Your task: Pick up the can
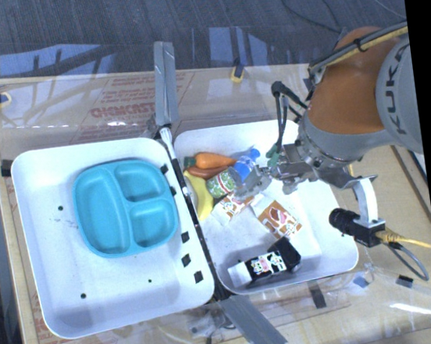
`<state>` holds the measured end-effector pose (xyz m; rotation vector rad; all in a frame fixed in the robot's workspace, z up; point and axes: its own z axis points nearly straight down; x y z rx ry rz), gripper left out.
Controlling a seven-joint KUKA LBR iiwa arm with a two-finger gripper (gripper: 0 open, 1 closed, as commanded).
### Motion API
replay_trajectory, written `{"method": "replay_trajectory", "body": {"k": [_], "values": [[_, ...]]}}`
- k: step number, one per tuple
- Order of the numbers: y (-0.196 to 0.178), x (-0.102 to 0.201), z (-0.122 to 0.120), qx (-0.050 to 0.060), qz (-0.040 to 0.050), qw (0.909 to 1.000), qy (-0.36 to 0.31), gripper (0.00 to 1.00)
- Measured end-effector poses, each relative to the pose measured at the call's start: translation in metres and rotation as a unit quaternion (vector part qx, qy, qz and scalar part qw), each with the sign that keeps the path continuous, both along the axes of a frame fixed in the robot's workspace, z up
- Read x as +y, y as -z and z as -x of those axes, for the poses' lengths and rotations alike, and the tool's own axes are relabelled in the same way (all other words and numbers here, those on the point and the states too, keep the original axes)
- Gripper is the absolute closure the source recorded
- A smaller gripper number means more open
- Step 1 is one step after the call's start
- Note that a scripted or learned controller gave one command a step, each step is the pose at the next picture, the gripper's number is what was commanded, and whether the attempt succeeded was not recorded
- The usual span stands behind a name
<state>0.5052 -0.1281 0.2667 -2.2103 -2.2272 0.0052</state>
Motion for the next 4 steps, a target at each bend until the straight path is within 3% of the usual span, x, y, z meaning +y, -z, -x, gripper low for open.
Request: {"method": "replay_trajectory", "body": {"k": [1, 2, 3, 4], "values": [[0.094, 0.005, -0.061, 0.001, -0.0005, 0.9956, -0.094, 0.00], [0.153, 0.005, -0.080, -0.014, 0.0039, 0.9988, -0.046, 0.00], [0.137, -0.012, -0.081, -0.020, 0.0175, 0.9988, -0.040, 1.00], [0.140, -0.005, -0.080, -0.018, 0.0137, 0.9987, -0.045, 0.00]]}}
